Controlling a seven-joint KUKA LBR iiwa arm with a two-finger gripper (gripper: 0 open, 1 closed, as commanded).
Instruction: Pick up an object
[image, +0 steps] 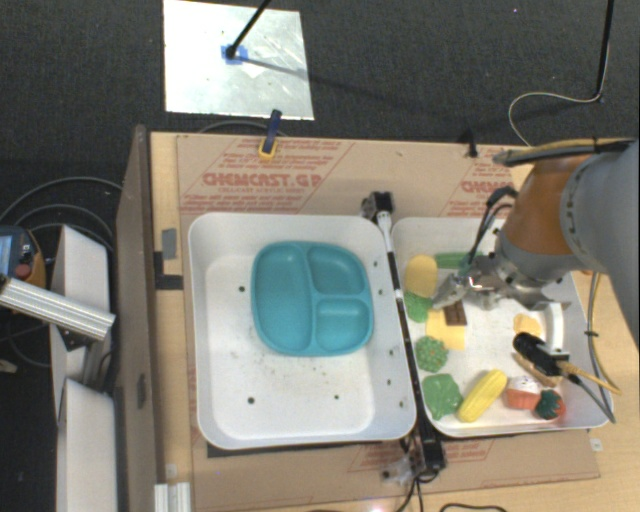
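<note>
Yellow block (447, 331) in rt bin (575, 420), just below hand (453, 297).

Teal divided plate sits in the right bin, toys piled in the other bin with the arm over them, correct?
Not quite: the camera view shows the teal divided plate in the left bin, not the right. The rest holds: the toys, like the yellow corn, lie in the right bin, with the arm over them.

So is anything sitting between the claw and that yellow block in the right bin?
Nothing visible does. The claw hangs right at the yellow block, at its upper edge. The neighbours lie off to the sides: a yellow round piece up-left, a green knobbly piece below. How the claw stands at the block is unclear.
</note>
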